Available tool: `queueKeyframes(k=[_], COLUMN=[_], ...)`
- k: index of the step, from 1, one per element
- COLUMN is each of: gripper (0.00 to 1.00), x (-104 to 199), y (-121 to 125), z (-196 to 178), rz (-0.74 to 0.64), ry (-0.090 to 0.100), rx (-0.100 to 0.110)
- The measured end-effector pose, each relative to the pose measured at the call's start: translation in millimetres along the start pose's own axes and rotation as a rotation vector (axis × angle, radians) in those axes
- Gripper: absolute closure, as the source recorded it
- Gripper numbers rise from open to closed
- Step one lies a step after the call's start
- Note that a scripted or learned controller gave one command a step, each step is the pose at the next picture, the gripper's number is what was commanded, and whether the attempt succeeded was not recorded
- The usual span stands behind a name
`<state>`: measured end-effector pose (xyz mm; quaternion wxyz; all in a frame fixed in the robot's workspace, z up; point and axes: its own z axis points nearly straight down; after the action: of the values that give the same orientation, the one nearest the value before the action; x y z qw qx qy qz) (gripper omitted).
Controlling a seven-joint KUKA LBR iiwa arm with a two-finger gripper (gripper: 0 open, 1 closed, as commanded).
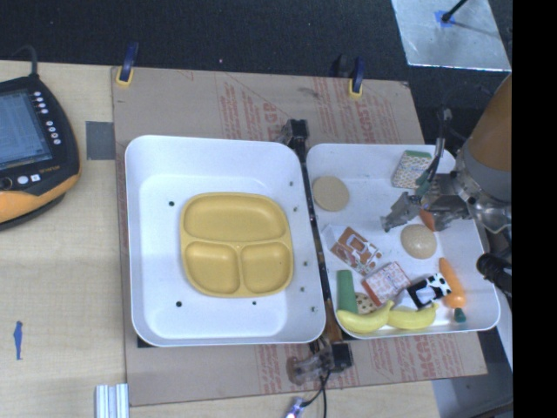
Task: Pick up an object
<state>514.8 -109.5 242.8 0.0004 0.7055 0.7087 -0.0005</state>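
Reaching in from the right, the claw [418,214] hangs low over the right bin [487,320], its fingers spread apart with nothing between them. Just below it lies a pale beige, rounded object [419,241], smooth and egg-like, resting on the bin floor beside an orange carrot [452,284]. A yellow banana [385,320] curves along the bin's near edge. The left bin [152,320] carries a yellow divided tray [236,243].

Bright even light, slightly soft focus.
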Motion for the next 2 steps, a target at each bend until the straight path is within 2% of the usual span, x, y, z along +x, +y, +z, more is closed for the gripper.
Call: queueKeyframes(k=[1, 2], gripper=[0.00, 0.00], x=[30, 14], y=[31, 8], z=[52, 119], rz=[-0.001, -0.001], ry=[0.001, 0.001], rx=[0.005, 0.006])
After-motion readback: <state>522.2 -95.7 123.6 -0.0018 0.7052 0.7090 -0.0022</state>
